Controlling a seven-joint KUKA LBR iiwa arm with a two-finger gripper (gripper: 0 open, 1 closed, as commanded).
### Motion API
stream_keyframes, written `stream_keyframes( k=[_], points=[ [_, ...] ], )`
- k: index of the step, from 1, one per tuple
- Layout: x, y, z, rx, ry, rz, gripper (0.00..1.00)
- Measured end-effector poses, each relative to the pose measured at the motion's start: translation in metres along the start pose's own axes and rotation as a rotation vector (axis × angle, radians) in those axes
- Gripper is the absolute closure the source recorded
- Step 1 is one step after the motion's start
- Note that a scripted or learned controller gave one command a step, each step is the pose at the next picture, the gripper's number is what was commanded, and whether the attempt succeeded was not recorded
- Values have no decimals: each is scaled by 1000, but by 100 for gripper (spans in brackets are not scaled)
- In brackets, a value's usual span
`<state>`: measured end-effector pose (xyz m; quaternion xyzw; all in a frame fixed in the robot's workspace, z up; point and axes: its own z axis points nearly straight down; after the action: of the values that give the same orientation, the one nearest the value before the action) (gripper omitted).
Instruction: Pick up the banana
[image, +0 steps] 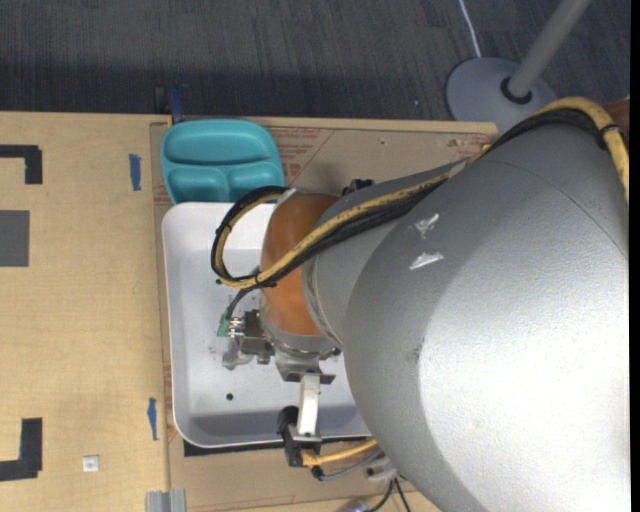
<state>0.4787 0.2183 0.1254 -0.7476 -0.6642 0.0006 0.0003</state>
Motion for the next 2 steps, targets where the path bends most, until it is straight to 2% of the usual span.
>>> stream_keyframes(
  k=[1,2],
  points=[
    [7,-1,40,2,2,403,0],
    [8,0,39,0,5,884,0]
  ],
)
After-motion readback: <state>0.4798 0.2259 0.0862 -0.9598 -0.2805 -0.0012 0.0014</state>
